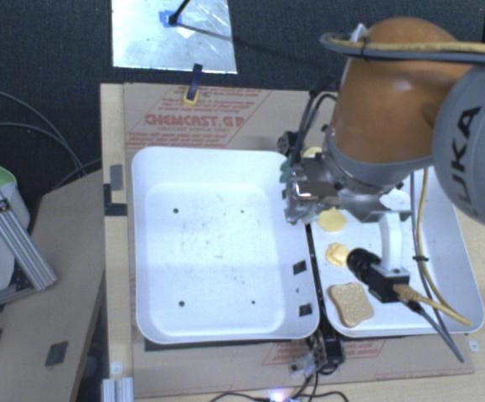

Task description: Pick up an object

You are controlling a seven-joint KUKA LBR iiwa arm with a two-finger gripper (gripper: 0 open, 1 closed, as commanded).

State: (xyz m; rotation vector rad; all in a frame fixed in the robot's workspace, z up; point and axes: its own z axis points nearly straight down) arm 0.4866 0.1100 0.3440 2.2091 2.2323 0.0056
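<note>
Camera view: the gripper (299,199) hangs over the right bin's (468,296) left edge; whether it is wide or narrow I cannot tell. A yellow disc (332,220) lies just right of it, with toast (351,303) below. Descending here risks striking the rim and missing the disc.

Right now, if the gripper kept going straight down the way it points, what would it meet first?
Probably the floor of the right bin near its left wall, close to the round yellow piece. The gripper hangs over that edge; depth is unclear.
</note>
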